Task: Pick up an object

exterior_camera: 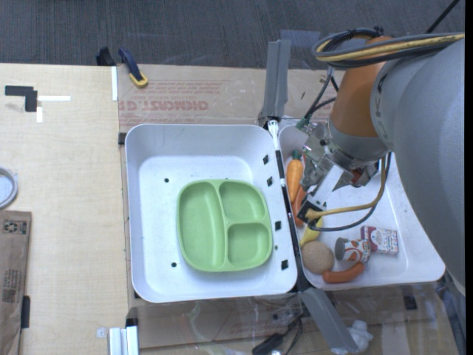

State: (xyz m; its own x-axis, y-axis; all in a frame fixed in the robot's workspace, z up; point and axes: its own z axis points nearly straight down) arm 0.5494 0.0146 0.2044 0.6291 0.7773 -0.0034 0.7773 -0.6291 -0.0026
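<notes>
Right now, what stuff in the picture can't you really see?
- The claw: the arm's wrist covers it from above, so what it is doing is unclear.
- The carrot: its lower end is behind the claw.
- The yellow thing beside the potato: cables cover most of it.
- The small carton: its print is too small to read.
</notes>
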